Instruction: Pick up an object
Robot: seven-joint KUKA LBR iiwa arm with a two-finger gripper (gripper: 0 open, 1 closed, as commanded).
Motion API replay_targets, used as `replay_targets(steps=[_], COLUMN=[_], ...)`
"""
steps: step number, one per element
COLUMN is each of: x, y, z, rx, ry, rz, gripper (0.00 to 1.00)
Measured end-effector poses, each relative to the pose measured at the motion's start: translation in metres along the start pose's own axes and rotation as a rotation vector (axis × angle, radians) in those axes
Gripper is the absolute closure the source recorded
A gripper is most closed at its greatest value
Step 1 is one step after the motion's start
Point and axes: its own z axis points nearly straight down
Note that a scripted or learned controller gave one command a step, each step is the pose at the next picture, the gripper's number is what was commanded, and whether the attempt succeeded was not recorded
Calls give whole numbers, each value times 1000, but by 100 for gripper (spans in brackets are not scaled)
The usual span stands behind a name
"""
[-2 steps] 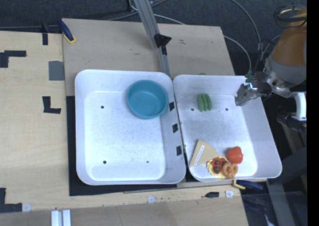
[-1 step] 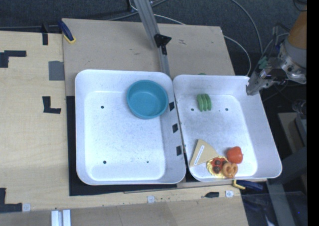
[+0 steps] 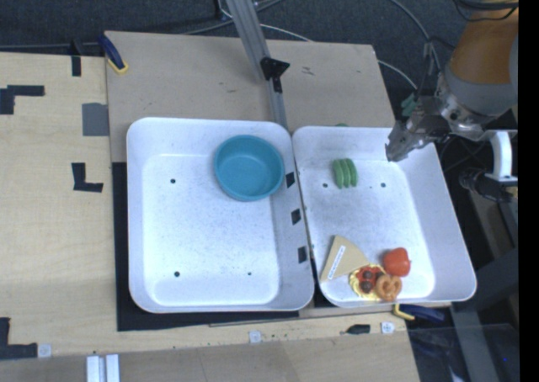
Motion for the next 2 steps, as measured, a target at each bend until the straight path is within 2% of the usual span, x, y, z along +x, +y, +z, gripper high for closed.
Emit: replay_targets(steps=[2], x=[110], y=[7], z=[25], rx=[1], ry=[0], rz=[0], gripper=[100])
